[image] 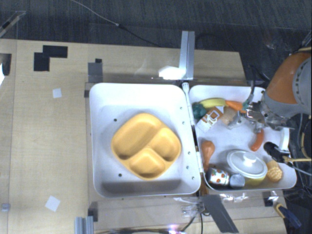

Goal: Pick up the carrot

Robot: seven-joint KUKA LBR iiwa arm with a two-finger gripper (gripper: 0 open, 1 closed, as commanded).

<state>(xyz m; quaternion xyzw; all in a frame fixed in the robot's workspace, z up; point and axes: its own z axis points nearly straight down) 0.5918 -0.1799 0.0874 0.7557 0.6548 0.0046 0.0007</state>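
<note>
The carrot (235, 105) lies in the right bin (291, 183), just right of the banana (213, 102). The tool (247, 114) hovers just right of the banana too, beside the carrot; its fingers' state, can't tell.

Light wood tabletop (44, 145) carried two white bins side by side: left bin (100, 145) at frame centre, right bin (287, 179) at right. Black marks (48, 56) sat upper left, pale tape squares (52, 203) along the left.
</note>
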